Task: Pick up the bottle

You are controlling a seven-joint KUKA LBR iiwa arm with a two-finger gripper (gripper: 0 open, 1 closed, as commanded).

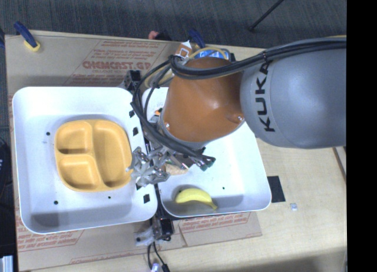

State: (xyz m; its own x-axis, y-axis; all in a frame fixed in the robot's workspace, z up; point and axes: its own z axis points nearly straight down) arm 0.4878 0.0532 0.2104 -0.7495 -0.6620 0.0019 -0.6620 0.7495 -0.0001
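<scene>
The arm [203, 109] reaches in from the right and hangs low over the right bin [250, 194], its orange band covering most of that bin's floor. The pincer [154, 168] sits at the dividing walls between the two bins, just beside the yellow tray [93, 153] in the left bin [26, 147].

Pincer state — cannot tell; the metal parts are tangled with cables [150, 97] and blurred.

Bottle: not identifiable. A small object with a blue and orange top [194, 49] peeps out at the far rim of the right bin behind the arm; it may be the bottle, though that is a judgement only.

Step in hand, as judged — the approach or descent. To do it well, the target should be confirmed before closing, and the pincer should be centred on the body, not the cap.

Edges and room: the pincer is hard against the shared bin walls, so a collision there is the main risk. A banana [194, 198] lies near the front wall of the right bin, close below the pincer. Open floor remains at the right bin's front right corner; straight up is the cleanest exit.
</scene>
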